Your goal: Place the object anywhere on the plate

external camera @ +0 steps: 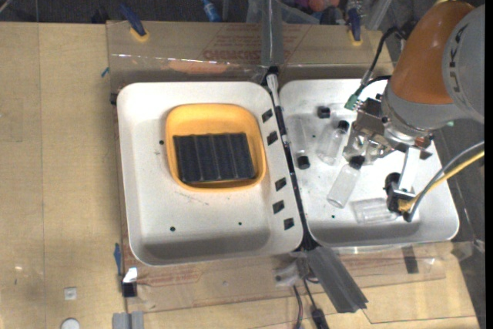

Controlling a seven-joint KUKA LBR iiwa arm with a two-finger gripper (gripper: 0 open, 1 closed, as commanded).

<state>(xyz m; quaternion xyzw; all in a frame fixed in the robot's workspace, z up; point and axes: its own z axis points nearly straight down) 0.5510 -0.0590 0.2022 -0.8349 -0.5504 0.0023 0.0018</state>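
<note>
Reaching stage: claw (360, 152), grip state unreadable, low among clear vials (343, 185) right of plate (213, 146); needs a secure grasp next.

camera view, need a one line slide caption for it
KUKA arm's gripper hovers over clear vials in the right bin; yellow plate with a dark ridged insert waits in the left bin.
</note>
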